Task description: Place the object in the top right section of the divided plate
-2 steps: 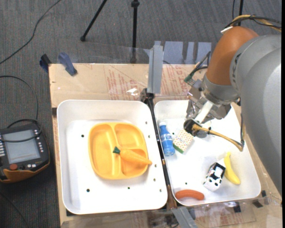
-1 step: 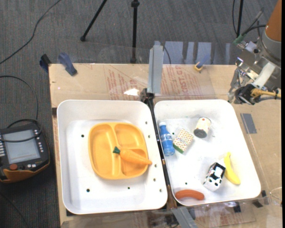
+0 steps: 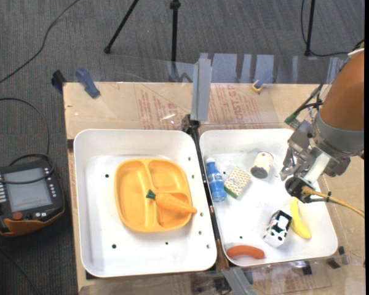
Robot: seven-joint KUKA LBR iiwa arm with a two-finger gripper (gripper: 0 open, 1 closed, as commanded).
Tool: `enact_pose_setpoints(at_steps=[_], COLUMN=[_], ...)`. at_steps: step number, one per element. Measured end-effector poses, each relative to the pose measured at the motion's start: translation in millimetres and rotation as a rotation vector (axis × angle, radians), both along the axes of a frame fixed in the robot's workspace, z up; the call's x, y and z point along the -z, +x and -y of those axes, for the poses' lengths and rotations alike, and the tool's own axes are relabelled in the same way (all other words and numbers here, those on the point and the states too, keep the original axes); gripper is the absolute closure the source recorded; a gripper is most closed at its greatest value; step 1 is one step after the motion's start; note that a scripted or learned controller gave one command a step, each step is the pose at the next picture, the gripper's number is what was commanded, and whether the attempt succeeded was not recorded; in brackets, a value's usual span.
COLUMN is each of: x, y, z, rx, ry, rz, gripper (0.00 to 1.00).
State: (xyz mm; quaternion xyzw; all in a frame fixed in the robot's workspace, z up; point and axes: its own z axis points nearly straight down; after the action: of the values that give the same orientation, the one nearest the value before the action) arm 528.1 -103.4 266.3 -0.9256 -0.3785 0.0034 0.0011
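A yellow divided plate lies in the left bin. An orange toy carrot with a green top lies on the plate's right half, about on the ridge between the upper and lower right sections, its tip toward the plate's right rim. My gripper hangs over the right side of the right bin, far from the plate, above and to the left of a yellow banana. I see nothing held in it.
The right bin also holds a blue bottle, a checkered packet, a white cup, a black-and-white cow toy and a red sausage. A grey post stands behind the bins. A pendant lies at the left.
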Motion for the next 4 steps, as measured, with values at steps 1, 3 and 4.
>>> enact_pose_setpoints(at_steps=[1,3,4], x=[-36.1,72.2,-168.5], y=[-0.5,-46.8,-48.1], z=[-8.4,85.5,83.6], rx=[-0.188,-0.476,-0.523], ry=[0.002,0.008,0.004], rz=[0.000,0.000,0.000], gripper=[1.00,1.00,1.00])
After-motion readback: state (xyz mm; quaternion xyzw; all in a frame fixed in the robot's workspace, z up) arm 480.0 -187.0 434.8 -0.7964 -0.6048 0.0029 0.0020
